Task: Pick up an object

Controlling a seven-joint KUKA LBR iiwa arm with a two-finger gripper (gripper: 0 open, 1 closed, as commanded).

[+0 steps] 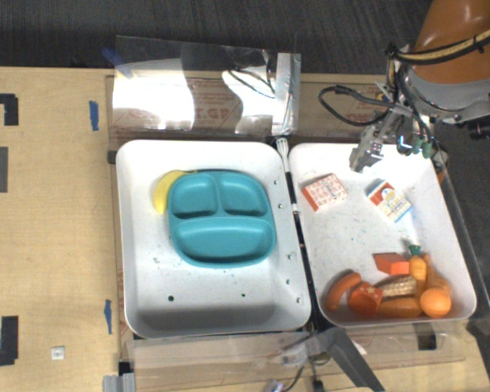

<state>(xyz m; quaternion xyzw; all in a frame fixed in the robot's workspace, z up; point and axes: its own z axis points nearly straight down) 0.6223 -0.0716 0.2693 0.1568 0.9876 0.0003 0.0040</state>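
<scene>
My gripper (366,155) hangs over the far edge of the right bin (343,219), above the objects and apart from them. Below it and to the left lies a small red-and-white packet (324,191). A second red, white and blue packet (389,200) rests to the right of that. In the near right corner is a pile of toy food: an orange ball (435,302), a carrot (417,266), a red block (389,261) and reddish sausage-like pieces (376,298).
The left bin (147,292) holds a teal divided plate (221,216) with a yellow item (163,189) tucked under its left edge. A clear plastic sheet (204,96) stands behind the left bin. Cables (351,104) run behind the right bin.
</scene>
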